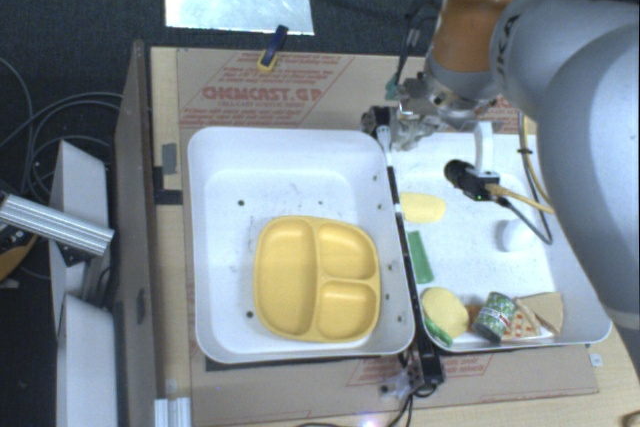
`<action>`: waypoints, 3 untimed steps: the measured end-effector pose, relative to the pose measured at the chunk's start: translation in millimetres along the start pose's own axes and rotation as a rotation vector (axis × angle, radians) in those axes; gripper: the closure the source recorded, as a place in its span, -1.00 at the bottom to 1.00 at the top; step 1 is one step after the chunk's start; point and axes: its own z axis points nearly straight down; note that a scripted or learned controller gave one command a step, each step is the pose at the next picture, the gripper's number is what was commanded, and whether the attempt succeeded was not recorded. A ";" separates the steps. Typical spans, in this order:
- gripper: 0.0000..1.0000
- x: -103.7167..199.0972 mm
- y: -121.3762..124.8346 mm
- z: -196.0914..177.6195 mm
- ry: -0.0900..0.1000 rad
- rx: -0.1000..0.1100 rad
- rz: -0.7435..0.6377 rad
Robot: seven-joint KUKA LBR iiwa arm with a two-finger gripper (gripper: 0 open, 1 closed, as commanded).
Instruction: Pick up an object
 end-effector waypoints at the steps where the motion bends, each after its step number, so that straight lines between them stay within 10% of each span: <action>1: 1.00 -7.6 -41.5 0.5 0.000 0.004 0.001; 3: 1.00 -22.6 -36.3 0.0 0.001 -0.001 -0.002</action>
